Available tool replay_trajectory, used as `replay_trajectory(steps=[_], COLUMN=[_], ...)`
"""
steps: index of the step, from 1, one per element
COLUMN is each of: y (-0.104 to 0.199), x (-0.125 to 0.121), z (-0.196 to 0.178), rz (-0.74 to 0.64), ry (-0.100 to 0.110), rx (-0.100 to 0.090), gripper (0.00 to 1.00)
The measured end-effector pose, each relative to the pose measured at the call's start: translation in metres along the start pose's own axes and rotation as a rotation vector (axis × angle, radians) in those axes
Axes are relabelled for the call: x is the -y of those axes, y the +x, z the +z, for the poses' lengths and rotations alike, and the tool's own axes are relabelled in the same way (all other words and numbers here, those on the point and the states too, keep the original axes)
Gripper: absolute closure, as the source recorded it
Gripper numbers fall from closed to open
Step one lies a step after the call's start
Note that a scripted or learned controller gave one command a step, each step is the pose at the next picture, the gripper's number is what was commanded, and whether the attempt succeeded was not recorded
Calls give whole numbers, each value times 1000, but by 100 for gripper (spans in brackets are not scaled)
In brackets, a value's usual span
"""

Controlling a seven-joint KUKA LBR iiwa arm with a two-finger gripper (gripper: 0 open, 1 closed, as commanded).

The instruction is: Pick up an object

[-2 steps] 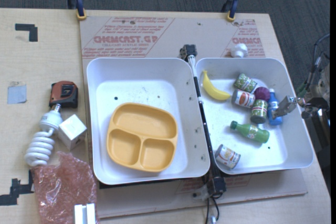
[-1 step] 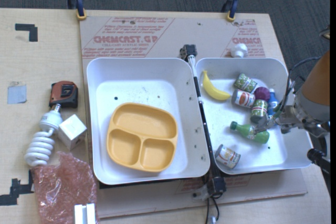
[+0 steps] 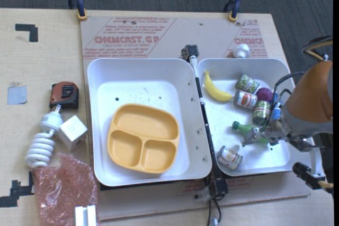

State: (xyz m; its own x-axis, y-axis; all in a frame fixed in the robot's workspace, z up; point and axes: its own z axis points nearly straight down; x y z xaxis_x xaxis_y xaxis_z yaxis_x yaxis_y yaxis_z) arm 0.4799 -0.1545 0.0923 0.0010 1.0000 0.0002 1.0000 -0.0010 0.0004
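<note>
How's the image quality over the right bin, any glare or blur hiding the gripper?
Camera view: lighting is even and soft, with mild washout on the white right bin walls. The gripper sits low near the green bottle, small and slightly blurred, so its fingers are unclear. The banana and the yellow tray in the left bin read sharply.

So the divided tray (image 3: 143,137) sits in the left bin (image 3: 100,114). Right of that tray, the other bin (image 3: 280,164) holds a banana (image 3: 216,90), cans (image 3: 247,91) and a bottle (image 3: 242,127). Left of the tray, outside, lies a bulb (image 3: 43,140).
</note>
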Motion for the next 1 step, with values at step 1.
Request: replay_trajectory(steps=[1], y=[-1], x=[-1], z=[-10], rz=[1], ry=[-3], rx=[1], gripper=[100])
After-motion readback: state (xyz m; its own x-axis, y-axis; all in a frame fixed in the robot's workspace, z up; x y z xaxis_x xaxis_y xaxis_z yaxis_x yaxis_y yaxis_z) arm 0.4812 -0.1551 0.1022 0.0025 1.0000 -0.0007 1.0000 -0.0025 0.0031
